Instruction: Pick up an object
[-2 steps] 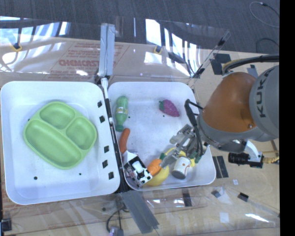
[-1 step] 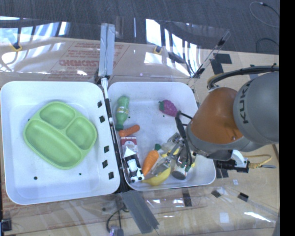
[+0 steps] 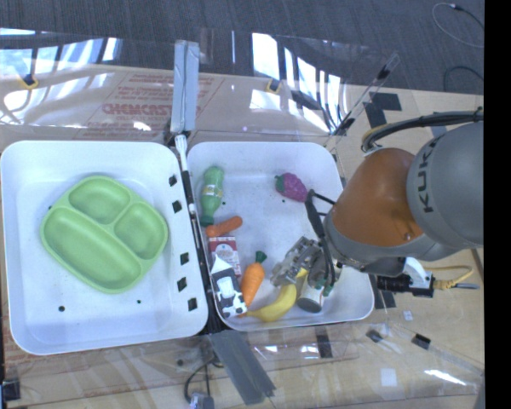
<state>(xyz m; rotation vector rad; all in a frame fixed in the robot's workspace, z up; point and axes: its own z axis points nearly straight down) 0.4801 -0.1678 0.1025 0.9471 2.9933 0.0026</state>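
Gripper [image 3: 300, 261] sits low in the right bin [image 3: 264, 156], near its front right corner, right over the banana [image 3: 277, 302] and a small can [image 3: 311, 299]. Can't tell if it's apart or together; nothing visibly between its tips. Arm w/ orange band [image 3: 370, 203] comes in over the bin's right wall.

Right bin, counted:
- 1 banana, yellow, along the front edge, just beside the can.
- 1 can, at the front right corner, touching or nearly touching the gripper.
- 2 carrots: one [image 3: 252, 281] near the front edge, just left of the banana; one [image 3: 224, 226] mid bin, toward the left wall.
- 1 green bottle [image 3: 211, 191] by the left wall, toward the back.
- 1 purple eggplant [image 3: 291, 187] toward the back right.
- 1 red carton [image 3: 226, 251] near the left wall, betw. the two carrots.
- 1 black-and-white item [image 3: 226, 294] at the front left corner; too small to tell what it is.

Left bin [image 3: 17, 254]: 1 green plate [image 3: 105, 231] w/ 3 compartments, about mid bin, well apart from the gripper.

2 white bins total, side by side, touching along the middle.
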